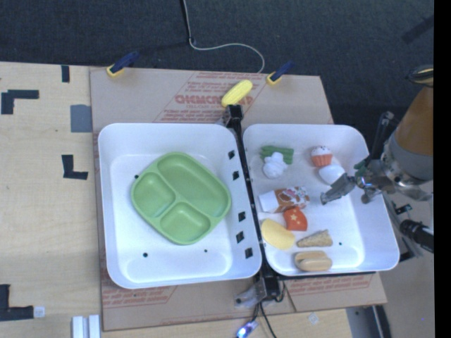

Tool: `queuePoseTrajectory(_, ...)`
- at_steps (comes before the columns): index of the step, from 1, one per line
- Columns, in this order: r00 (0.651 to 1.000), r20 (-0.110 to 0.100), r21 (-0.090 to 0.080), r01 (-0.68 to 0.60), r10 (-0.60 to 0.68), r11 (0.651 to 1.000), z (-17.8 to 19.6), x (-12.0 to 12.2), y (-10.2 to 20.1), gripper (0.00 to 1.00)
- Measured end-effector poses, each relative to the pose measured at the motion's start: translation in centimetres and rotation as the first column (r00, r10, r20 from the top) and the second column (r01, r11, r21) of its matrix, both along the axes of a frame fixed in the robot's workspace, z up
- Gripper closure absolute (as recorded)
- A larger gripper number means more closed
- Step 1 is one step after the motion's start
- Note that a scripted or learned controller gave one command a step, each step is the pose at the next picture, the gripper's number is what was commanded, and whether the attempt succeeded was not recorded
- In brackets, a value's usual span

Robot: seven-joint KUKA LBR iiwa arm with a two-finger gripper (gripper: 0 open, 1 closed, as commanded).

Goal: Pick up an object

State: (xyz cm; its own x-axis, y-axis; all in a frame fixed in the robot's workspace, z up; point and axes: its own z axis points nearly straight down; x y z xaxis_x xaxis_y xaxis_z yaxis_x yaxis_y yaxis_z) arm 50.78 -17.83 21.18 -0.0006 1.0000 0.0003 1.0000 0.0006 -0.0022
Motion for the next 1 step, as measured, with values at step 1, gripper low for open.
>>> queuePoseTrajectory(1, 1.000, -0.002, 0.002, -0.003, 0.003, 1.000, -13.13, -2.55, 6.06, 0.00)
